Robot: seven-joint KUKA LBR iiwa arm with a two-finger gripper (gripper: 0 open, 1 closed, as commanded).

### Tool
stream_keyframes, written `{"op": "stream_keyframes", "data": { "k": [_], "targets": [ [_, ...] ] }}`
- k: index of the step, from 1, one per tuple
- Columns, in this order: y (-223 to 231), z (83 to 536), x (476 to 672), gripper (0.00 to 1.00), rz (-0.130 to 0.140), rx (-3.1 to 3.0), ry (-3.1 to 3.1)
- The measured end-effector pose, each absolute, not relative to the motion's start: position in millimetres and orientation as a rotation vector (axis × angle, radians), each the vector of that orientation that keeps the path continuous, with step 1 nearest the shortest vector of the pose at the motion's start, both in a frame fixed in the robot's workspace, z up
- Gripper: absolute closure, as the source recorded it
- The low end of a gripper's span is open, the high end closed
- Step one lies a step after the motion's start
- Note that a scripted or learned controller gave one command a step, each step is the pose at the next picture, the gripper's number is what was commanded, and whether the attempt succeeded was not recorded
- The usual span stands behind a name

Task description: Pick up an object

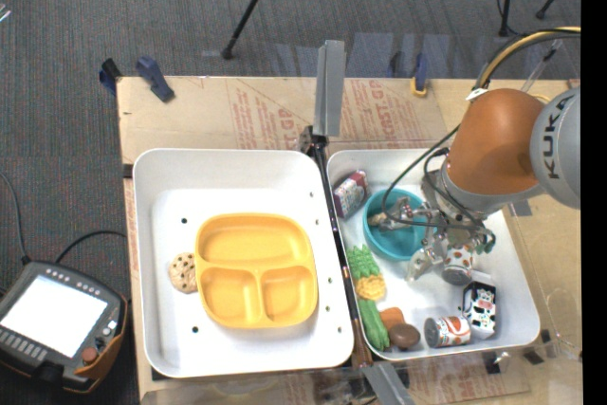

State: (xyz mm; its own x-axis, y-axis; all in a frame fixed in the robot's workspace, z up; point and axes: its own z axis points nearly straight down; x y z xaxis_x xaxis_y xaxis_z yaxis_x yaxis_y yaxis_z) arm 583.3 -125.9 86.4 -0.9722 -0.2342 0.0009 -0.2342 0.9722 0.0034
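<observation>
near-right objects, a small can (pixel 446 331) and a cow-print cup (pixel 481 308), are sitting in the right bin (pixel 524 299). gripper (pixel 438 253) is hovering above them by the teal bowl (pixel 387 221); finger state: cannot tell.

handheld tablet controller (pixel 59 322) on dark carpet, blue clamp (pixel 155 78) at bench edge

Bench (pixel 247 109): brown board top w/ red print, blue clamps (pixel 152 76) at far-left edge. Two shallow white bins sit directly on it, side by side & touching: left bin (pixel 161 204), right bin (pixel 517 299). Grey upright post (pixel 330 90) stands btwn them at the far side.
</observation>
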Motion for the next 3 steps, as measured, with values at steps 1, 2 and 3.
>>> {"op": "stream_keyframes", "data": {
  "k": [1, 2, 3],
  "targets": [
    [-151.0, 86.9, 628.5, 0.00, -0.004, 0.383, -3.118],
    [-153.4, 86.7, 600.1, 0.00, -0.005, 0.437, -3.110],
    [-178.3, 86.3, 565.0, 0.00, -0.004, 0.365, -3.118]
  ]
}}
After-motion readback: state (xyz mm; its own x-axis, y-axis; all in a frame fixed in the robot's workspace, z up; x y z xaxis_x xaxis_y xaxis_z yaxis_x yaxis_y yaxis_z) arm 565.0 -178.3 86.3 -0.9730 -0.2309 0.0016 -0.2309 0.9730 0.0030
